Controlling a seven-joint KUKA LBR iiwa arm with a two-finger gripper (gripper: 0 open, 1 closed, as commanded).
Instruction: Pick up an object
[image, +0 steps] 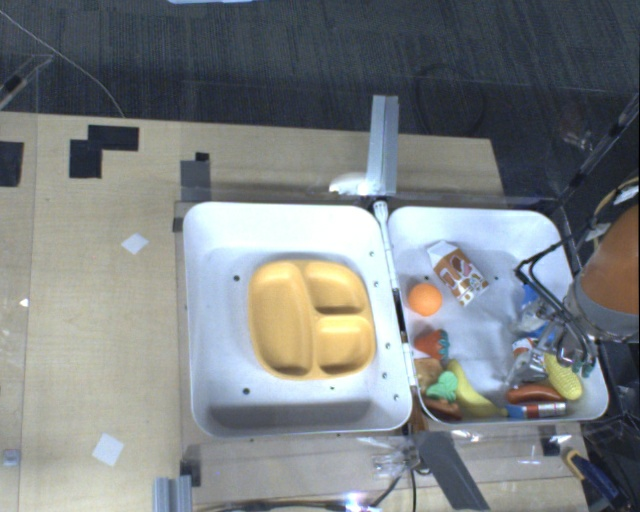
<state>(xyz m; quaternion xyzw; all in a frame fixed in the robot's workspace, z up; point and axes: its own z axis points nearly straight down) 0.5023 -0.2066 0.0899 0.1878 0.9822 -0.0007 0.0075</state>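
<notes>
One fixed cam, sitting above the bench and looking down at a slight slant, mid-range. It's taking in both white bins: left bin (290, 320) at frame center, right bin (495, 225) toward the right edge. Wooden benchtop (90, 330) is filling the left side, dark floor (300, 50) running across the top. Arm (610, 275) is entering at the right edge.

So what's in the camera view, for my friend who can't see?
A robot gripper reaches into the right bin, among toy corn, a banana, an orange and a small carton. The left bin holds a yellow divided tray.
</notes>
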